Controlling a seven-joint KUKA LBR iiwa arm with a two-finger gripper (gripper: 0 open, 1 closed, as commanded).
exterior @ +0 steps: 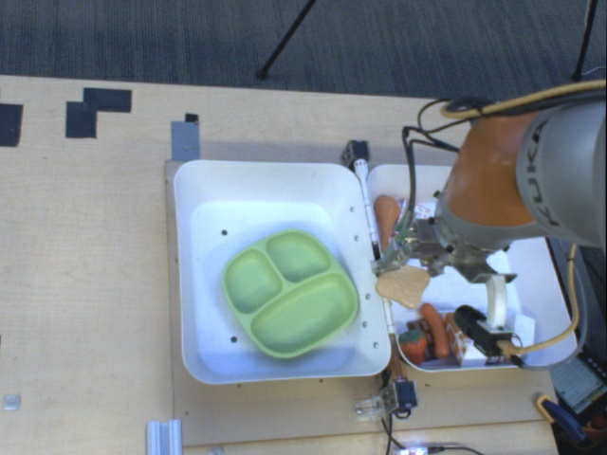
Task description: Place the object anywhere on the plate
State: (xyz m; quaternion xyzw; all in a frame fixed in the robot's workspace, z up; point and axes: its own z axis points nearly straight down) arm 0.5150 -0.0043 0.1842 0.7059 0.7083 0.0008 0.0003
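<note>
Green plastic: green plate (289, 297), three compartments, lying flat in the left bin (185, 254). All compartments are bare. It sits low and centred in the bin, which leaves open room above it for a drop from any side.

White plastic: left bin and right bin (545, 263), side by side on the pale wooden table (85, 254), their inner rims touching.

Tan, flat: tan slice (404, 288), bread-like, judged to be the task's thing. It sits at the shared rim between the bins, overlapping the left bin's right wall, and is not yet over the plate. It tilts slightly and lies directly beneath the hand, which suggests it is being carried across rather than resting loose. This is a judgement only.

Grey and orange: arm (493, 178), reaching in from the right over the right bin so that the wrist points toward the rim.

Hand (414, 252): low, just above the slice and apparently touching its upper edge. How far open it is cannot be told, since the wrist hides the contact, and a true hold on the slice cannot be confirmed.

Orange: carrot-shaped piece (386, 214), in the right bin against its left wall, just beside the hand.

Red and orange: cluster of small pieces (432, 330), in the right bin's near-left corner, below the slice and apart from it.
</note>
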